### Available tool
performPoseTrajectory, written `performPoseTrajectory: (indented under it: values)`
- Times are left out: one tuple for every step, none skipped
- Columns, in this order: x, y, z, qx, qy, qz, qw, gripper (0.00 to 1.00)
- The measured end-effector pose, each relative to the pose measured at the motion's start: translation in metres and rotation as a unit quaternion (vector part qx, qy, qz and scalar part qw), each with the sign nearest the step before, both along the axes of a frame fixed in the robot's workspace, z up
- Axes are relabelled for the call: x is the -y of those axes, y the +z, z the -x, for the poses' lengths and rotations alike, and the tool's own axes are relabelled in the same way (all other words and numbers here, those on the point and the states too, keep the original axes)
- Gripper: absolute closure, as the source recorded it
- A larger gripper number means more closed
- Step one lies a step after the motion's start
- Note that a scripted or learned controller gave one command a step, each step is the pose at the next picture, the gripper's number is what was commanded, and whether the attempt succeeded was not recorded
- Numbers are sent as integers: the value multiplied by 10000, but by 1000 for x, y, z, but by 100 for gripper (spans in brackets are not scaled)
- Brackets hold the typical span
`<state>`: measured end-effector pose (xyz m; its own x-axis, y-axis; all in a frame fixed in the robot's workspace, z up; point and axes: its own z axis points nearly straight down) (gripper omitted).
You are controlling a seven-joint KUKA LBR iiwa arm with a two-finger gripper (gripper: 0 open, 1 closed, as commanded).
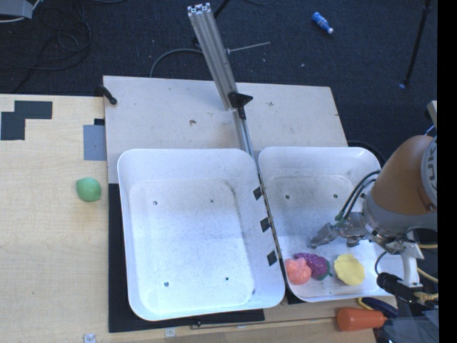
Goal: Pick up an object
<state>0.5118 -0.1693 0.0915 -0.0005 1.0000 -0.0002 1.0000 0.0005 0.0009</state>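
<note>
Pale wooden bench (43,263) carries a white board (171,113) with two shallow white plastic bins (136,164) far side of the gripper (330,236), small green ball (88,189) beyond.

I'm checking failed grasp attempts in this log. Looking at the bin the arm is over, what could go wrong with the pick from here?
The orange-pink object, purple object and yellow object lie bunched along the near wall of the right bin, the first two touching. The gripper might catch two at once or nudge one aside. So close to the rim, the fingers could also strike the bin wall.
</note>
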Motion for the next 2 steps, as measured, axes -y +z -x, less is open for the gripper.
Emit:
performPoseTrajectory:
  values:
    - [1, 11, 0, 12, -10, 3, 10000, 100]
    - [2, 59, 8, 12, -5, 4, 10000, 100]
